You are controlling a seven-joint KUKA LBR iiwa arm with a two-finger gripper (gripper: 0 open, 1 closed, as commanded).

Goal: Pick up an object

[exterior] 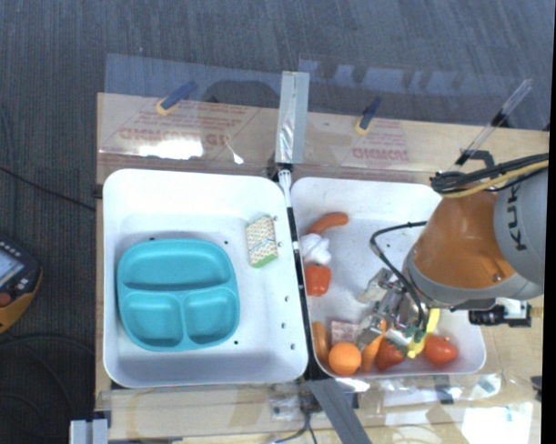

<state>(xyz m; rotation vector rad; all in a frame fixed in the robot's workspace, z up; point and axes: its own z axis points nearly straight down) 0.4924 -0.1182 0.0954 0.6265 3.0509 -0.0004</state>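
The gripper (395, 323) hangs low over the right bin's (388, 195) near edge, among an orange (345, 358) and red tomatoes (440, 350). In the left bin (170, 190), a teal divided tray (177, 292) lies beside a sponge (261, 240).

A robotics lab: a plywood bench (399, 139) with two white bins (197, 191) stands on grey carpet (46, 72), with a teach pendant (4, 284) and loose cables (33, 185) lying there.
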